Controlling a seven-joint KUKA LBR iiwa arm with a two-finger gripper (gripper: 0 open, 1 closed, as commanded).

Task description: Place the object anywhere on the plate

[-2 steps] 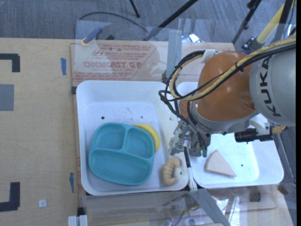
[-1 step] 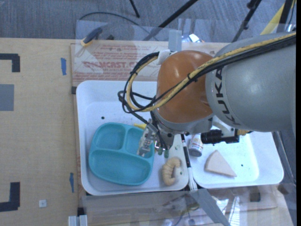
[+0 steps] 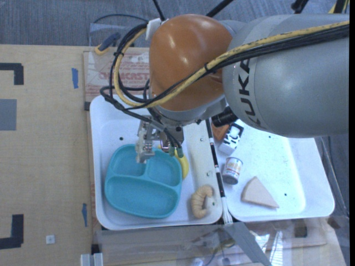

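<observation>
A: In the camera view, where was the tool?

B: The tool (image 3: pixel 148 148) hung over the far edge of the blue plate (image 3: pixel 143 187), which lay in the left bin (image 3: pixel 105 121). Whether it was wide, narrow or holding anything, I could not tell; cables and the orange wrist crowded it.

A: And the object to be placed?

B: Hard to be sure which one it was. A yellow thing, probably a toy banana (image 3: pixel 183 165), lay at the plate's right rim just below the tool, mostly hidden. I judged it the likeliest candidate. A tan croissant-like toy (image 3: pixel 201 200) sat in the same bin, just beside the plate's near right corner.

A: How would the yellow one handle?

B: By its look it was light, hollow plastic: stiff, smooth, a bit slippery, not fragile. I would take it across the narrow middle of its curve, so it could not swivel out.

A: The right bin?

B: The right bin (image 3: pixel 310 198) held a small can (image 3: pixel 232 169) with a label too small to read, a tan wedge (image 3: pixel 258 193), and an orange-and-white item (image 3: pixel 228 134) partly under the arm.

A: Any writing?

B: "KUKA" in part on the grey arm (image 3: pixel 288 82). Red print on a cardboard sheet (image 3: pixel 119 73) behind the bins, not legible.
</observation>
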